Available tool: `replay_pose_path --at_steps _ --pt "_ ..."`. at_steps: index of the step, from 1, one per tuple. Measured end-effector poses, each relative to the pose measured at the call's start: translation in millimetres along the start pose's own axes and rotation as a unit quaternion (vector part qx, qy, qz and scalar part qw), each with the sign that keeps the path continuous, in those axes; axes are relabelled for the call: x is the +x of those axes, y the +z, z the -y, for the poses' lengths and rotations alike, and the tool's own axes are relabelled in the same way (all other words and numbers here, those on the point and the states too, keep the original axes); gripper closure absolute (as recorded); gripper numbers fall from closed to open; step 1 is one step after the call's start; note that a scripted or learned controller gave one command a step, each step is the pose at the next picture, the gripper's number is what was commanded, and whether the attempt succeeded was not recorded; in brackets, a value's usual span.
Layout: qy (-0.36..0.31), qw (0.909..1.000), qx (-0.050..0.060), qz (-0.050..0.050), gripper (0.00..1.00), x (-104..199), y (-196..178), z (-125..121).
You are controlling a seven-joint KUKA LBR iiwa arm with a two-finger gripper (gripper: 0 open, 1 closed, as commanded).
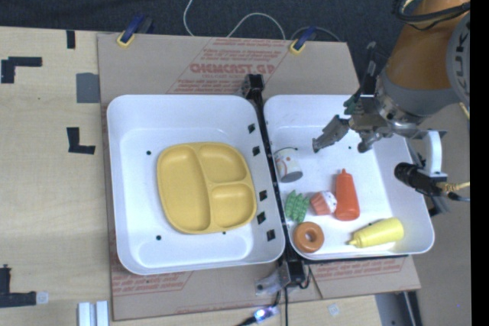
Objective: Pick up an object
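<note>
My gripper [345, 141] hangs over the back part of the right bin [306, 112], fingers spread open with nothing between them. Below it in the bin stands a red bottle [347, 195]. A yellow bottle [377, 233] lies on its side near the front right corner. An orange ring [309, 237] rests at the front left, with a green leafy piece [296, 204] and a small red and white piece [324, 202] just behind it. A small grey-white cup [287, 163] lies by the bin's left wall, left of the gripper.
The left bin [130, 126] holds a yellow divided plate [206, 186]. Black clips [260, 164] run along the wall between the bins. Both bins sit on a cardboard sheet [221, 65], with a white cable [191, 4] behind.
</note>
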State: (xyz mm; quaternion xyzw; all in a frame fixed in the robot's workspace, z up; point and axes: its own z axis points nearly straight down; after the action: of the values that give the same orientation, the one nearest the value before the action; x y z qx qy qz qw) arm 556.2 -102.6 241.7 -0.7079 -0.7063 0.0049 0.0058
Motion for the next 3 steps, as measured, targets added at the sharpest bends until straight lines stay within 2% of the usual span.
replay_pose_path --at_steps 1,3 --pt "-0.002 1.0000 -0.007 0.001 0.00 0 -7 -2" --pt "-0.002 1.0000 -0.004 0.001 0.00 1 84 5"
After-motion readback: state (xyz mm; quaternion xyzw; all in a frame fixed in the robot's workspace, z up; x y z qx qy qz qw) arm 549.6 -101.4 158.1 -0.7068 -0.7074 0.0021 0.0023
